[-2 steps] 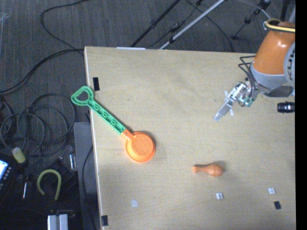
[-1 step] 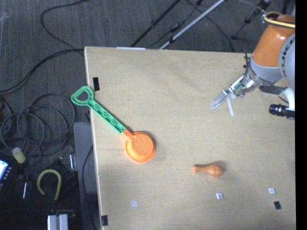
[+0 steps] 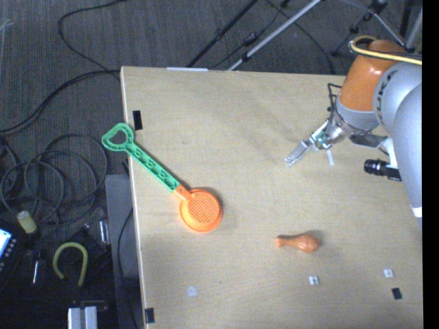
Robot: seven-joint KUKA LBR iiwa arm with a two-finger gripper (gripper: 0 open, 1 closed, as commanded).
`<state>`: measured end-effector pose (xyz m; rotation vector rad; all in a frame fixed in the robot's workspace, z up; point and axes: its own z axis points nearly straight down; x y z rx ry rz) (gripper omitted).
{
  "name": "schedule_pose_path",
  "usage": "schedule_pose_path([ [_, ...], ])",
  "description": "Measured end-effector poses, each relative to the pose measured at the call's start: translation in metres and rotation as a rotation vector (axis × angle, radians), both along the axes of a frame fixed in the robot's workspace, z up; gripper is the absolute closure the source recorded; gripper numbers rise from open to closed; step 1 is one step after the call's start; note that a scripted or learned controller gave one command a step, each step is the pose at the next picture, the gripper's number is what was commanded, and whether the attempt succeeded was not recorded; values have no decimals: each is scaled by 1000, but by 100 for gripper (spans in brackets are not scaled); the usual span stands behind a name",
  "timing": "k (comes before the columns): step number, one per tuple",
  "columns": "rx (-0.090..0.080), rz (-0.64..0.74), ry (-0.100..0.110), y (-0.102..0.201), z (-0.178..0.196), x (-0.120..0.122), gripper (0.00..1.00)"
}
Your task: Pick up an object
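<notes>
A toy sieve with a green handle (image 3: pixel 147 161) and a round orange head (image 3: pixel 201 210) lies slantwise at the bench's left side. A small orange drumstick-shaped object (image 3: pixel 300 242) rests on the tan surface (image 3: pixel 233 115) lower right of centre. My gripper (image 3: pixel 310 156) hovers at the right, above and slightly right of the drumstick and well apart from it. Its two pale fingers are spread open, one finger (image 3: pixel 295 156) pointing down-left, and nothing is between them. The grey arm with its orange band (image 3: pixel 363 81) comes in from the right.
The bench's left edge (image 3: pixel 132 204) drops to a dark floor with cables, a yellow-green hook (image 3: pixel 70 258) and stand legs (image 3: pixel 288 19) behind. Small dark and white markers (image 3: pixel 388 274) dot the front right of the surface.
</notes>
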<state>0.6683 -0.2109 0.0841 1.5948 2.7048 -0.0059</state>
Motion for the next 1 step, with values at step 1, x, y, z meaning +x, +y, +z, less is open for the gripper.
schedule_pose_path([
  [1,-5,1,-2,0,10,1,100],
])
